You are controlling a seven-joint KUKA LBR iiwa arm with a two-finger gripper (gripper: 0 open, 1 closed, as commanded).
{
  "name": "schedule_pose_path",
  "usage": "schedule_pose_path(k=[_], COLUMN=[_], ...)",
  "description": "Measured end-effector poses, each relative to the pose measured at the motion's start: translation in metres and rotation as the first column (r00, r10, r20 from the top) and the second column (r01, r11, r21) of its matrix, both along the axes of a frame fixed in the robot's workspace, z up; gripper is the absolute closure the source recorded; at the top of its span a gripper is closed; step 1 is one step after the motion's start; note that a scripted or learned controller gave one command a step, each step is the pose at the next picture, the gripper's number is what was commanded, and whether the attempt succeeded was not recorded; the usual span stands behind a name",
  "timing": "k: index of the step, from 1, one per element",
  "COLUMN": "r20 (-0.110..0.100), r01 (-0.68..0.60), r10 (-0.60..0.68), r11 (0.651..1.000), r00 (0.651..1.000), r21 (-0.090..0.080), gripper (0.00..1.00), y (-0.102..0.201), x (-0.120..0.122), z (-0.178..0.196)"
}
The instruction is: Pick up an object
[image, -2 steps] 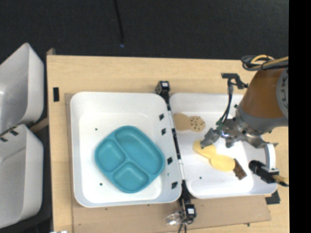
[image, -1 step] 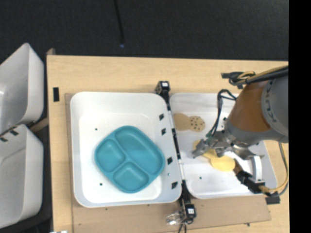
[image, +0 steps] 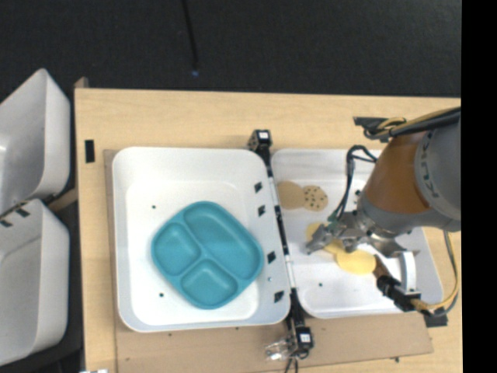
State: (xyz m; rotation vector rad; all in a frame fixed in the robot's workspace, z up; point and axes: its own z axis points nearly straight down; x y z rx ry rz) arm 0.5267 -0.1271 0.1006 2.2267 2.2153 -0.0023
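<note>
The counter [image: 178,119] carries two white bins side by side. The left bin [image: 132,208] holds a teal divided plate [image: 205,253], lying flat near its centre. The right bin [image: 311,294] holds a tan cookie-like piece [image: 301,196] near its far wall and yellow objects [image: 356,263] toward the middle. The arm [image: 404,177] reaches over the right bin, covering much of its right half. The end effector [image: 322,239] sits low, just beside the yellow objects; whether its fingers are open or closed cannot be told. The divider [image: 276,224] between the bins lies close to the end effector's left.
</note>
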Motion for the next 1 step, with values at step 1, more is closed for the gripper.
schedule_pose_path(k=[1], r20=[0.005], r01=[0.007], r10=[-0.007], r11=[1.0], r00=[1.0], r21=[0.0], gripper=[1.0], y=[-0.0007], x=[0.0012], z=[0.0114])
